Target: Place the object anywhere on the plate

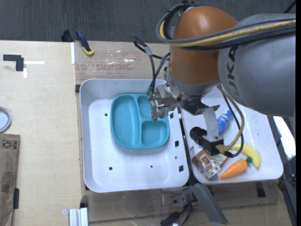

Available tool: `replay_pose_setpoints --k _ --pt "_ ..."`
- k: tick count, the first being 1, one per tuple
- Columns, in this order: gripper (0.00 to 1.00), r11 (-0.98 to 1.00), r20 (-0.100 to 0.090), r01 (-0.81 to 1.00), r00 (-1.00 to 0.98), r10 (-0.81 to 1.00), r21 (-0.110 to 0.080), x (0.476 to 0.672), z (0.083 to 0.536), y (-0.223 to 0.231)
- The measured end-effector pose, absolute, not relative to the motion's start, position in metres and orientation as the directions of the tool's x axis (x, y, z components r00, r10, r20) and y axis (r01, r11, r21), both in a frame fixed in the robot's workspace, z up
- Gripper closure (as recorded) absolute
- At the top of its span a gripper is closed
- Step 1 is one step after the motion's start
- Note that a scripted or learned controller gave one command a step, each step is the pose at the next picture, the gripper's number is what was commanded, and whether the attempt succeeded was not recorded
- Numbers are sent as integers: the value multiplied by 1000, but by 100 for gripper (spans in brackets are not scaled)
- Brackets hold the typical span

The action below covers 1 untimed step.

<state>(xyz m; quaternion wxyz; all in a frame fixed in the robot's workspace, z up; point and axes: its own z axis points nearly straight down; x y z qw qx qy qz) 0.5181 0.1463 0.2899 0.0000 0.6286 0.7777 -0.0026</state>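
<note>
Orange-banded arm (207,41) is closest to the lens, hanging over the seam between the two bins and hiding much of what sits beneath it. Tool (157,106) pokes out below the wrist, over the plate's (127,126) right edge. Cannot tell whether it is spread or closed, or whether anything is in it: too small and cluttered with cables.

Task's object: cannot pick it out at the tool. If it is carried, it is hidden.

Risks, as judgement:
- Tool sits at the plate's rim, not its middle; anything let go here could catch the raised rim and tip off into the bin.
- Grasp may have failed, so a release would deliver nothing.
- Descending further could press the rim and shift or tilt the plate.

Containers:
- Left bin (99,168), under and left of the tool: blue divided plate, compartments bare.
- Right bin (270,168), right of and below the tool: carrot (233,169), banana (248,153), blue bottle (223,120), patterned packet (208,162).
</note>
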Motion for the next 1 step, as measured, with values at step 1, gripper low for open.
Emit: replay_pose_setpoints --k 1 --pt "100 332 -1 943 -332 943 -3 502 302 117"
